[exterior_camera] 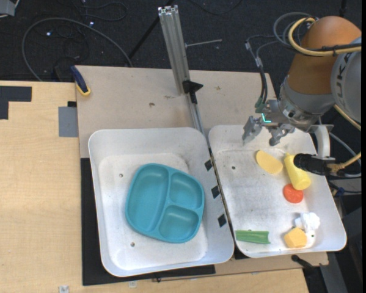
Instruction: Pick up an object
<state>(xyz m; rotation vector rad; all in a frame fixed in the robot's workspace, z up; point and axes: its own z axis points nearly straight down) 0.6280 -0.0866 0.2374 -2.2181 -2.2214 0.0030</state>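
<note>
Pale yellow and lying flat in the right bin [329,237], the rounded yellow piece [269,162] sits just below the pincer [266,133], whose fingers hang apart and empty above the bin's far end, its long axis slanting down-right.

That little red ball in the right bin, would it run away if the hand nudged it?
Probably. The red ball looks round and smooth, so it may roll on the flat bin floor. The yellow cylinder touching it might block one side.
</note>
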